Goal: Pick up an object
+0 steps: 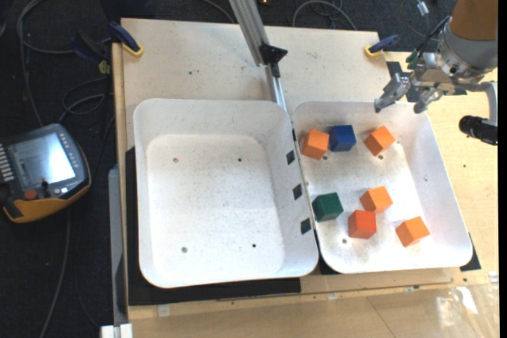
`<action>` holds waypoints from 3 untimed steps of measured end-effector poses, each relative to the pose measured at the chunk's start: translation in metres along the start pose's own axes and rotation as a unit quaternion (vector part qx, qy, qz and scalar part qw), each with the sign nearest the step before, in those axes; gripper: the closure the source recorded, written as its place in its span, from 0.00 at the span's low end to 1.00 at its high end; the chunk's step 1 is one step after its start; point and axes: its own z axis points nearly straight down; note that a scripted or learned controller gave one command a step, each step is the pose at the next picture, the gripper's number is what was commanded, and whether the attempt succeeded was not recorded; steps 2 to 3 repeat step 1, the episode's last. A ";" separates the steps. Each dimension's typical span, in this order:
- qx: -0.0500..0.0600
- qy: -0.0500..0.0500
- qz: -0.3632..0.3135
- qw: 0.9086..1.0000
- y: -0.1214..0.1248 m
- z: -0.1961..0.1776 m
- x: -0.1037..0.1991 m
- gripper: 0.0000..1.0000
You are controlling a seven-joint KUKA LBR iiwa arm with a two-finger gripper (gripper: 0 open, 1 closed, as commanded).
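Note:
The right bin (440, 178) holds several cubes. An orange cube (315, 143) touches a blue cube (342, 138) near the bin's far left, and another orange cube (379, 140) lies to their right. Nearer the front are a green cube (326, 206), an orange cube (376, 199), a red-orange cube (362, 224) and an orange cube (412, 230). My gripper (405, 95) hangs over the bin's far rim, up and to the right of the cubes. Its fingers are spread apart with nothing between them.
The left bin (158, 131) lies beside the right one. A slanted metal pole (242, 0) crosses the back and ends at a black clamp (273, 55) above the bins' divide. Clamps sit at the board's far corners (127, 39). A teach pendant (43, 170) lies at far left.

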 end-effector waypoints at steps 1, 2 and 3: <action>-0.001 -0.001 -0.001 1.000 0.001 -0.011 0.000 1.00; -0.001 -0.001 -0.001 1.000 0.001 -0.011 0.000 1.00; -0.001 -0.001 -0.001 1.000 0.001 -0.011 0.000 1.00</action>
